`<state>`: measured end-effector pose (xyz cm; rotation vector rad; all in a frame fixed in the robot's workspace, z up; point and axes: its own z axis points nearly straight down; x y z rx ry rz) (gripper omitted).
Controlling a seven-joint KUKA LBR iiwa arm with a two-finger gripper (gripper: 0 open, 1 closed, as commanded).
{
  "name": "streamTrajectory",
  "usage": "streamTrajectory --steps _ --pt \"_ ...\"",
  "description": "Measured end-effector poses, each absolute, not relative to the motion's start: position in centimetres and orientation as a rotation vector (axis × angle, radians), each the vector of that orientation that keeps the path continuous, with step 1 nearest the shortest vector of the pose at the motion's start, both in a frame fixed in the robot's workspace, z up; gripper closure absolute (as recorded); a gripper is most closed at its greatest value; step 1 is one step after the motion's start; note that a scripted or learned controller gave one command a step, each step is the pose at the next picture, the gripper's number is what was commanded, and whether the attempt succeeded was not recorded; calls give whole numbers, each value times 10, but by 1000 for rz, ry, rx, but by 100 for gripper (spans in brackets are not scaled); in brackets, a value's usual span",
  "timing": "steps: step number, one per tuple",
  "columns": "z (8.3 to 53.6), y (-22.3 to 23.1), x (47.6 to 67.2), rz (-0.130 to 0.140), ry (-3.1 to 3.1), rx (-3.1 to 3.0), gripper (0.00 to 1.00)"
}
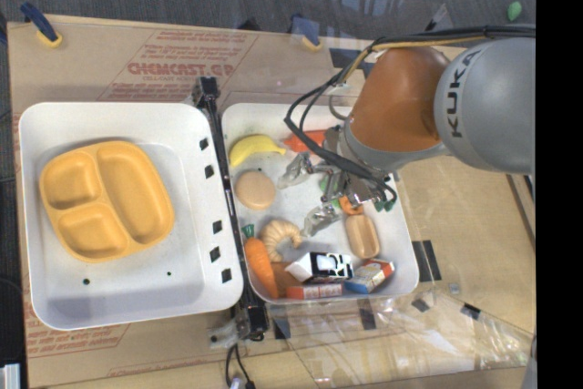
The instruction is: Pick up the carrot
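Carrot [259, 266] lies at the right bin's [406, 261] near-left corner, beside the croissant [281, 234] — well apart from my gripper [314, 191], whose fingers are spread open, holding nothing, over the bin's middle.

We see two bins side by side: in the left bin [55, 301], a divided tray [105, 199]; in the right bin [408, 273], a banana [255, 147] at the back, the carrot [259, 263] at the front-left corner, the gripper [330, 192] above the middle.
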<state>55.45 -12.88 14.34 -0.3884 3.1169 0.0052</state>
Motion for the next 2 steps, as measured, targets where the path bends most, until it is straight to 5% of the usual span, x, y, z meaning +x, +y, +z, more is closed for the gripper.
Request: streamTrajectory --steps 1,2 --pt "120 -198 580 -3 3051 -735 0" --pt "94 -208 612 -5 2959 -1038 0"
